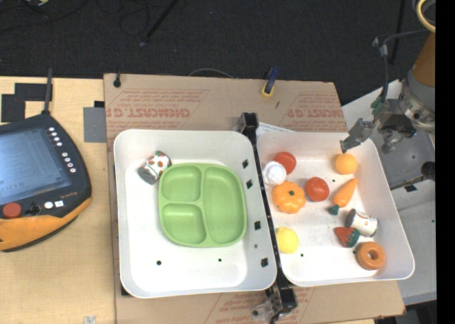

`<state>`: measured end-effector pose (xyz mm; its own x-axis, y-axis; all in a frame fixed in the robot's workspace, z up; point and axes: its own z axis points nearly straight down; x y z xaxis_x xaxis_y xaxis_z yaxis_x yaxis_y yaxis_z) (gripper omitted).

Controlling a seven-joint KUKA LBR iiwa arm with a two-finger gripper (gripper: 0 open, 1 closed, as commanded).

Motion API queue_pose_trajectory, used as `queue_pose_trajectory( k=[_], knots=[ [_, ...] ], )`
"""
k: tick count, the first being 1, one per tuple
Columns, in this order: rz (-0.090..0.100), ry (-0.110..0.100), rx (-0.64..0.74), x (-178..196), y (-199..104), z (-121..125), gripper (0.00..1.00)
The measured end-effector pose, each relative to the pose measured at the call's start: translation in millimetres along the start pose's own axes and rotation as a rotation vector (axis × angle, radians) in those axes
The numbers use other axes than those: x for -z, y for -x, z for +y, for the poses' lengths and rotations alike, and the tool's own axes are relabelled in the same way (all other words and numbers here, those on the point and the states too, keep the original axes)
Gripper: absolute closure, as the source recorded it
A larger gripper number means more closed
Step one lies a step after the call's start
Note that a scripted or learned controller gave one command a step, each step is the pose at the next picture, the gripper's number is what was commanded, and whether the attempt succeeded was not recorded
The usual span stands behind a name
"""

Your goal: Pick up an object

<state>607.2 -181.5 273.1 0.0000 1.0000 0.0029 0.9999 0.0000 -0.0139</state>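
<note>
My gripper (370,138) hangs over the far right corner of the right bin (398,244), open, with nothing between its fingers. Just below its left finger lies an orange ball (346,163). Nearby in the same bin lie a carrot (345,192), two red tomatoes (285,161) (317,189), an orange pumpkin (288,197), a white ball (274,173), a yellow lemon (286,240), a small white cup (365,224), a red strawberry (346,236) and a brown donut (370,255).
The left bin (135,244) holds a green divided plate (202,204) and a small patterned cup (154,167) at its far left. A black divider (259,209) separates the bins. A teach pendant (35,180) lies at the left of the bench.
</note>
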Motion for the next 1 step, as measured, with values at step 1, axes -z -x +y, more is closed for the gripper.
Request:
queue_pose_trajectory(
  k=[1],
  knots=[
    [-0.002,0.010,0.001,6.0,0.1,1.4,0.00]
  ],
)
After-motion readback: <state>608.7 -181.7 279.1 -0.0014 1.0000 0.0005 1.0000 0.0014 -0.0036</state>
